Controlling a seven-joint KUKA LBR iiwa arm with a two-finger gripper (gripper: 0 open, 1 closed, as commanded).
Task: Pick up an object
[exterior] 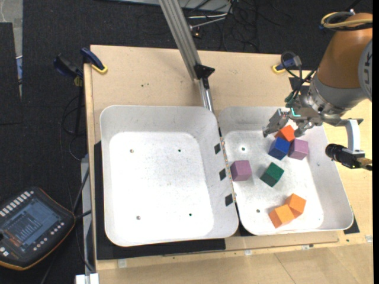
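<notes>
The right bin (331,218) holds several small blocks. An orange block (286,133) lies at the back, touching a blue block (279,148) and a purple block (298,149). My gripper (289,124) hangs open just over the orange block, one finger to its left and one to its right. Nothing is lifted between them. A second purple block (240,170) and a green block (272,174) sit near the bin's middle. Two more orange blocks (288,210) rest together near the front.
The left bin (112,158) stands beside the right one. A slanted metal pole (183,37) crosses the bench's back and ends at the bins' divide. Blue clamps (92,58) hold the back corners. A teach pendant (29,226) lies at the lower left.
</notes>
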